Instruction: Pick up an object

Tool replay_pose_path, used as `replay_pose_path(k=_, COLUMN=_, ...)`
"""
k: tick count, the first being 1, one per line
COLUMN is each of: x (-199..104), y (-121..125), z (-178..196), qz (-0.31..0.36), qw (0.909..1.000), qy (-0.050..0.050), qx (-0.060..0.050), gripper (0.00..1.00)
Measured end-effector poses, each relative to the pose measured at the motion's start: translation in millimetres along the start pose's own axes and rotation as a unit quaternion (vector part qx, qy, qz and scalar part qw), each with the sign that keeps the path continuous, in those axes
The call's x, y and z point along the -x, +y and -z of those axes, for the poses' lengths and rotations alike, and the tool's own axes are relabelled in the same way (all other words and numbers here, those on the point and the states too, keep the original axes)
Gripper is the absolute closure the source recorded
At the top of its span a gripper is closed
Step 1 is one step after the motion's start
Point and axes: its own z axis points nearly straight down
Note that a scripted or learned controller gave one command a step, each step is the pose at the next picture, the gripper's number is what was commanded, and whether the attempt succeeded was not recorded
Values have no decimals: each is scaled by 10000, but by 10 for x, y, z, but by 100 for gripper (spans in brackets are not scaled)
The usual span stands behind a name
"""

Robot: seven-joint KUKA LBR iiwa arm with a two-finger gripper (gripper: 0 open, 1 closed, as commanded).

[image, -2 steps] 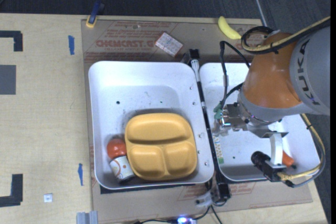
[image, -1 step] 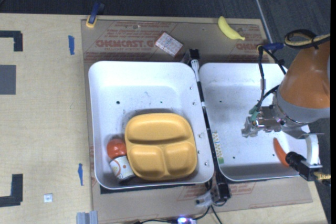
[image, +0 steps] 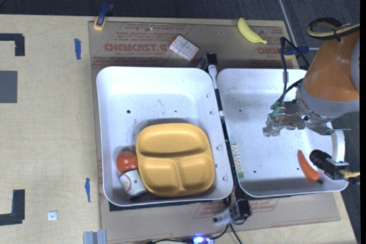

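Orange carrot-shaped toy (image: 307, 166) lies near the front right corner of the right bin (image: 251, 140), on the bin floor. The gripper (image: 276, 124) hangs over the middle of that bin, up and to the left of the toy and well apart from it; nothing sits between its fingers, and whether they stand apart or together cannot be told. In the left bin (image: 154, 86) a yellow divided tray (image: 174, 157) lies upside-down beside a small orange-and-white toy (image: 129, 171). A yellow banana (image: 250, 31) rests on the board behind the bins.
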Motion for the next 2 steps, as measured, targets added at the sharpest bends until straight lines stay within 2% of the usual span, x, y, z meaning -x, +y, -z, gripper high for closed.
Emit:
replay_pose_path(k=1, x=817, y=23, z=-182, qz=-3, qw=10000, qy=-9, qx=0, gripper=100)
replay_pose_path(k=2, x=-113, y=427, z=1, qz=5, qw=10000, qy=5, qx=1, gripper=100)
